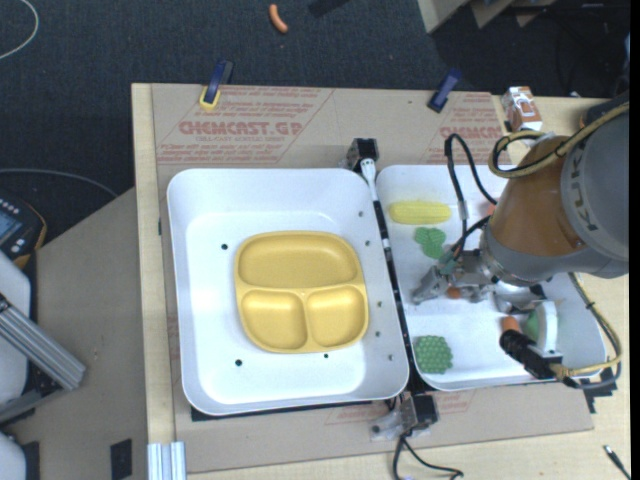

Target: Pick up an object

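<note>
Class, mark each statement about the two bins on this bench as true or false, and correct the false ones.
1. The yellow divided plate lies in the left bin. True.
2. The corn cob lies in the left bin. False: it lies in the right bin.
3. The gripper is over the right bin. True.
4. The round green piece rests on the yellow plate. False: it lies on the right bin's floor.

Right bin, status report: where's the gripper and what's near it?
Gripper low in right bin, nothing seen between fingers. Green leafy piece just above it; corn beyond; green round piece below.
</note>
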`<state>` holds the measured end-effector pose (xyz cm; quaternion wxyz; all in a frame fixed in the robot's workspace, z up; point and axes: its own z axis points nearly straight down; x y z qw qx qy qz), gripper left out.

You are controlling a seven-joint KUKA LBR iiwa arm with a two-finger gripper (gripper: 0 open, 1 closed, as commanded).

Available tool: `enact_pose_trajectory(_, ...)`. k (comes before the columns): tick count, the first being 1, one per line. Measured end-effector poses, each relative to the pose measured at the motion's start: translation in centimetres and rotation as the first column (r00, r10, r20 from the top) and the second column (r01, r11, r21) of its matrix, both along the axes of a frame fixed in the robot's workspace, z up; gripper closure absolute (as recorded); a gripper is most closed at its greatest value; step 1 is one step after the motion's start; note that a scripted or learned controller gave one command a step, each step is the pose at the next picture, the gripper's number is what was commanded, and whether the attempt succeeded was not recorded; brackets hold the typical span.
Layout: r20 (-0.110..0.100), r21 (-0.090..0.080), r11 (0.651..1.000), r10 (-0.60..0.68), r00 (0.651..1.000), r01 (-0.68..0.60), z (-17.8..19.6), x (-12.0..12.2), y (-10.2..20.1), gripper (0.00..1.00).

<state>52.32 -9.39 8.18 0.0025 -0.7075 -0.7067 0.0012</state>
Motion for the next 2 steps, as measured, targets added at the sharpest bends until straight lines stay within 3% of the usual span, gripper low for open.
enact_pose_trajectory(1, 0.006, -0.002, 1.0, -0.001, 1.0, 0.001, 1.3, 0.1, -0.1, 1.0)
enact_pose_trajectory(2, 0.011, -0.003, 1.0, 0.001, 1.0, -0.001, 7.5, -0.3, -0.2, 1.0)
